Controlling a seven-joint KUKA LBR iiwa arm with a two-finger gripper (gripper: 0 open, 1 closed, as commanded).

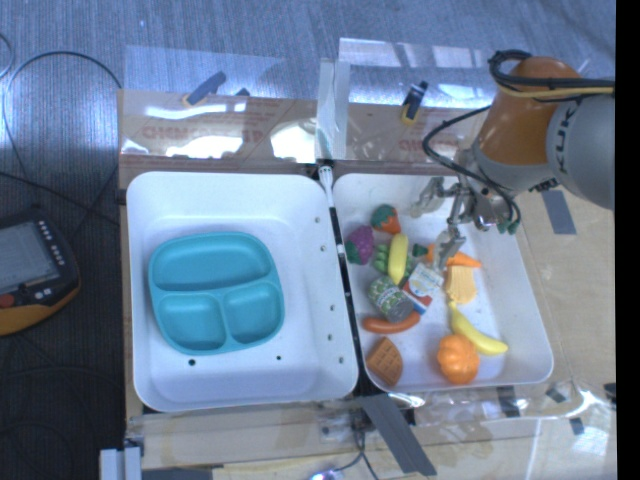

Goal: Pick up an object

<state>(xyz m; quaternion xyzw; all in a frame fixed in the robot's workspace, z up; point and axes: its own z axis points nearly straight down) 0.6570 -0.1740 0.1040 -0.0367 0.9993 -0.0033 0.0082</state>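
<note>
The arm reaches over the right-hand bin, and its jaws hang low among the toy food. I cannot tell from here how wide they stand, nor that anything sits between them. Taking the banana as my mark: the orange fruit lies just beside it toward the near rim, a yellow cheese wedge just beyond it, and the jaws are farther back, above a small carrot-like piece. The crowd of pieces is tight, so I would come straight down on one item with room on both sides, then close gently. The teal tray sits well apart, in the other bin.
</note>
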